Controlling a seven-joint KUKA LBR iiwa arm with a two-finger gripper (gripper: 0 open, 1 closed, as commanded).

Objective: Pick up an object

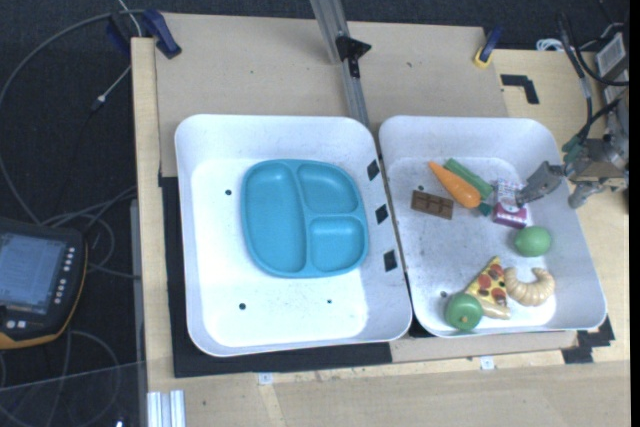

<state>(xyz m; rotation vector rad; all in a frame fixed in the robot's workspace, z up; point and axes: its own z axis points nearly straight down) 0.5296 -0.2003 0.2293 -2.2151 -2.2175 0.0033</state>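
Reaching in over the right bin (575, 245), the pincer (545, 183) hangs with fingers spread; the small pink-and-purple toy (510, 208) lies just beside it, toward the bin's middle.

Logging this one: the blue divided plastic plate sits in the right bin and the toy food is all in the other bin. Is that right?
Not quite. The camera view shows the blue divided plastic plate in the left white bin. The toy food, such as the orange toy carrot and the pizza slice, is all in the other bin, the right white bin.
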